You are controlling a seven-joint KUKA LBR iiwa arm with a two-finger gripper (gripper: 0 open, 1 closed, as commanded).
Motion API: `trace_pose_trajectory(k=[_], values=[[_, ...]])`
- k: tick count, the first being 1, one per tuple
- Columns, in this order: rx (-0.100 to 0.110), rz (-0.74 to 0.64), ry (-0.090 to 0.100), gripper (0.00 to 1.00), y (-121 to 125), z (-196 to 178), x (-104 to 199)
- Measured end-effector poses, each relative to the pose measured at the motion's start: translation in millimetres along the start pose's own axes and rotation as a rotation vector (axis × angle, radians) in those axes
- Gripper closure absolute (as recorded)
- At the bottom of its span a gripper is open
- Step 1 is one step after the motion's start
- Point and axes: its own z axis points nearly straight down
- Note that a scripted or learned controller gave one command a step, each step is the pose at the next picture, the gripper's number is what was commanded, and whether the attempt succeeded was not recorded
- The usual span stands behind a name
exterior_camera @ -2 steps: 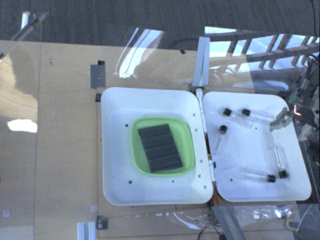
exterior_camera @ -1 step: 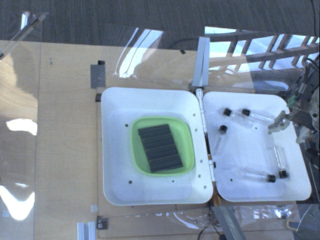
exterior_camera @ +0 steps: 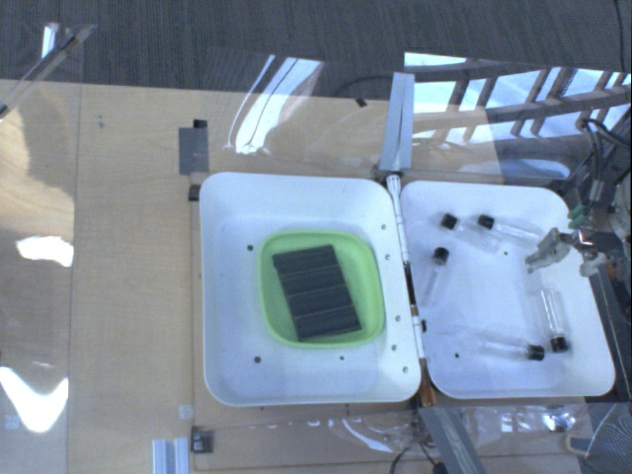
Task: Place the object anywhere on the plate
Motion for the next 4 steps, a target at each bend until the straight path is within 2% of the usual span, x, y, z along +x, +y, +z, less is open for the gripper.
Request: trace_pose_trajectory(k=[1,2,4], values=[[-0.001,-0.028,0.0,0.0,1,-10,-3],[-0.001,0.001,0.0,0.0,-23,-15,-8],[-0.001,0.064,-0.001,0.0,-23,-19,-3]])
